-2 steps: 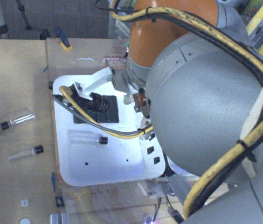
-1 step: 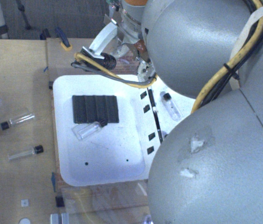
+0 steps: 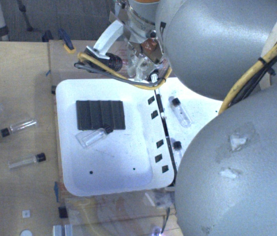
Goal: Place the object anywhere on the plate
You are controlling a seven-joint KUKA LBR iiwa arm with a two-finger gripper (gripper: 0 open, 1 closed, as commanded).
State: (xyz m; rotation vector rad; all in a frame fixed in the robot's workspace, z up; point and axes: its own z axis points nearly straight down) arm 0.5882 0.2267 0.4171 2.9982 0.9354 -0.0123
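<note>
A black ribbed plate (image 3: 100,115) lies flat in the left bin (image 3: 109,181), toward its far side. A clear vial with a black cap (image 3: 94,135) lies on its side at the plate's near edge, its cap end resting against that edge. My gripper (image 3: 141,67) hangs above the far rim where the two bins meet, well apart from the plate and the vial. Yellow and black cables loop around it. The arm's grey body hides most of the right bin.
In the right bin (image 3: 197,102) lie two more clear vials (image 3: 180,113) (image 3: 177,146). Several loose vials (image 3: 23,126) (image 3: 28,160) are scattered on the wooden bench left of the bins. Black clips (image 3: 159,144) line the divider between the bins.
</note>
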